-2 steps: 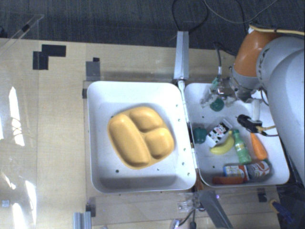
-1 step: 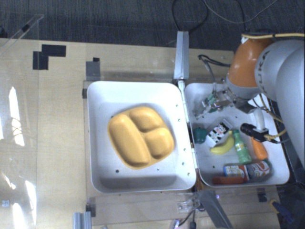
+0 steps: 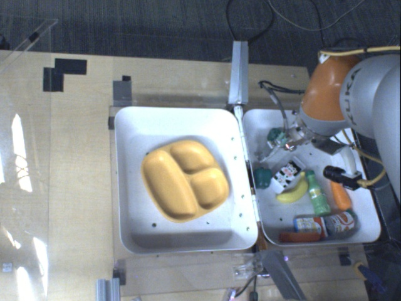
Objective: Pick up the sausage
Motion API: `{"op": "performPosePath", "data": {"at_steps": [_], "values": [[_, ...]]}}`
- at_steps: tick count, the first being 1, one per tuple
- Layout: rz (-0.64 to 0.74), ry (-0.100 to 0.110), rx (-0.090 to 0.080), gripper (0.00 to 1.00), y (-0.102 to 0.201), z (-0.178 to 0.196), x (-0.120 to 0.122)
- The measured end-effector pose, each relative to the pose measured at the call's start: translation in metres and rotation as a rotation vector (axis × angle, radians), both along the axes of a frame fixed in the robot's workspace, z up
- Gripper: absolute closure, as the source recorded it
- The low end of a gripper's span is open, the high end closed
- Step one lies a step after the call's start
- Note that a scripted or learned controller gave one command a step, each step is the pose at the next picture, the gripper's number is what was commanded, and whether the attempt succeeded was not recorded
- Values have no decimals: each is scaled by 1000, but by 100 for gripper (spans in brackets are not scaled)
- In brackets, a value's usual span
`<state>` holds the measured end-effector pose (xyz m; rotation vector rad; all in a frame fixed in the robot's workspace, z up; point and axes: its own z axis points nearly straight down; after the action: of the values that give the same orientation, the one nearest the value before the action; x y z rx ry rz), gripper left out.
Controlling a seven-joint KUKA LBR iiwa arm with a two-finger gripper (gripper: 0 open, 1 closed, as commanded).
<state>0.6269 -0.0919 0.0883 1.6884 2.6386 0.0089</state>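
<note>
The sausage (image 3: 298, 236) is a dark red stick lying flat along the front wall of the right bin (image 3: 373, 227), just in front of a tin can (image 3: 326, 223). My gripper (image 3: 285, 144) hangs low over the back left part of that bin, beside a small teal item (image 3: 274, 135) and well behind the sausage. The grey arm with its orange band (image 3: 326, 99) reaches in from the right and covers the bin's back right corner.
The right bin also holds a banana (image 3: 292, 192), a green bottle (image 3: 317, 197), an orange carrot (image 3: 340, 195), a dark teal lump (image 3: 262, 178) and a small printed box (image 3: 288, 172). A large yellow bread-shaped piece (image 3: 185, 179) sits in the left bin (image 3: 125, 231).
</note>
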Motion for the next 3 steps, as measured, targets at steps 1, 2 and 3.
{"op": "performPosePath", "data": {"at_steps": [1,2,3], "values": [[-36,15,2,0,-9,-1,42],[80,1,-2,0,-39,0,0],[-11,1,-1,0,-58,-1,25]]}}
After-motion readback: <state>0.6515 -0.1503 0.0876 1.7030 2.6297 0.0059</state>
